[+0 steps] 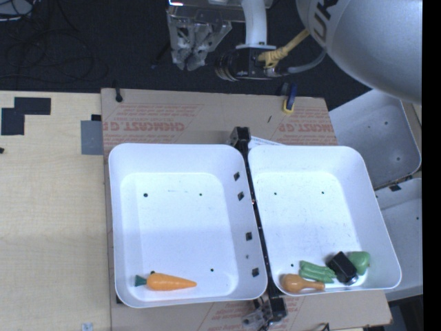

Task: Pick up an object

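An orange carrot with a green top (pixel 169 281) lies at the near edge of the left bin (pixel 131 164). In the near right corner of the right bin (pixel 358 164) several things are bunched together: an orange gourd-shaped piece (pixel 302 283), a green pod (pixel 317 272), a small black block (pixel 342 267) and a rounded green piece (pixel 360 258). My gripper (pixel 194 55) hangs high beyond the far edge of the bins, above the left bin's far right corner and well away from every object. Nothing shows in it.
The bins stand on a cardboard sheet (pixel 207 119) on a pale wooden bench (pixel 48 205). A black divider with clips (pixel 249 212) runs between them. The arm's large grey body (pixel 372 26) fills the upper right. Cables lie on the dark floor behind.
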You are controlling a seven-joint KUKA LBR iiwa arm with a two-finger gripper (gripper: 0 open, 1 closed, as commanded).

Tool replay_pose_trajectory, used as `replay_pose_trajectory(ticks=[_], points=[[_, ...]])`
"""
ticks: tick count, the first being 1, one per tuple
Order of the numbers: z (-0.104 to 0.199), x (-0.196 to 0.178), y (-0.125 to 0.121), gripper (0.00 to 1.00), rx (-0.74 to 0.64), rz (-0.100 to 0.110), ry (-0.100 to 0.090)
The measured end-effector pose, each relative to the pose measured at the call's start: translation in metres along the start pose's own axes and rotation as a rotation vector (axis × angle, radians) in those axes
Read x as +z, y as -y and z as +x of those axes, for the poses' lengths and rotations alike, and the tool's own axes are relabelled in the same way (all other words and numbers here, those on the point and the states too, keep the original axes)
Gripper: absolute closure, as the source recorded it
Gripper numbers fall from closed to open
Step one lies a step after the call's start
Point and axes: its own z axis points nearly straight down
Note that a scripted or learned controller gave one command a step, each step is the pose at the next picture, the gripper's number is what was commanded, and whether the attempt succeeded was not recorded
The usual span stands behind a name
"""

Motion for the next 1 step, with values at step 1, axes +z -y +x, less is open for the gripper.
replay_pose_trajectory(ticks=[1], points=[[-0.0427,0.2282,0.0335,1.00,0.010,0.026,0.011]])
